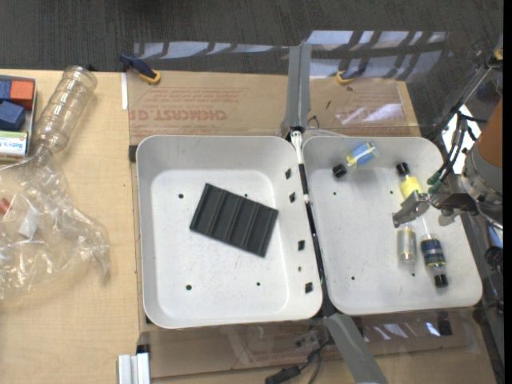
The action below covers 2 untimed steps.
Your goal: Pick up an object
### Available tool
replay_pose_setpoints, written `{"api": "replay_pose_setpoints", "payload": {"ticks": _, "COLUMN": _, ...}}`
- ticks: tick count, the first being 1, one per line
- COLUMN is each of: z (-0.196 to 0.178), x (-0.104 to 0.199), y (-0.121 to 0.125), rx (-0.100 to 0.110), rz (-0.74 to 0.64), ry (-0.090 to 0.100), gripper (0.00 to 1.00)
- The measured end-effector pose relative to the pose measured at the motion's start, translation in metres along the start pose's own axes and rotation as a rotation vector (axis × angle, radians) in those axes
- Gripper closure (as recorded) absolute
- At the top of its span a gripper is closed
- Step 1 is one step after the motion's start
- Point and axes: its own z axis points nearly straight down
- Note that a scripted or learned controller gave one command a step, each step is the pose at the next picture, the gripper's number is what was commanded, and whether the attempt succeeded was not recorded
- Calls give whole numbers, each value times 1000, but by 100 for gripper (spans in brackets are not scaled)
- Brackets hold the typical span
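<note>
My gripper (426,213) hangs over the right bin (352,294), reaching in from the right, and it is open with nothing between its fingers. One grey finger (410,209) lies just below a yellow marker with a black cap (409,185). Directly below the gripper a small clear vial (406,245) and a dark blue vial (434,255) lie side by side. A blue and yellow cylinder (360,155) rests at the bin's far side. A dark ribbed slab (234,219) lies tilted in the left bin (160,294).
A grey divider (298,94) runs between the bins at the back. On the bench to the left are a clear plastic bottle (62,109), crumpled plastic wrap (44,230) and a box of coloured blocks (16,106).
</note>
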Motion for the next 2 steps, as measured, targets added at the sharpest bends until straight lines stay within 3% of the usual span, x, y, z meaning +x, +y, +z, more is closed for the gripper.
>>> {"api": "replay_pose_setpoints", "payload": {"ticks": 1, "z": 110, "x": -45, "y": -9, "rx": 1, "rz": -87, "ry": 1, "gripper": 0}}
{"api": "replay_pose_setpoints", "payload": {"ticks": 2, "z": 100, "x": -46, "y": -8, "rx": 0, "rz": -86, "ry": 1, "gripper": 100}}
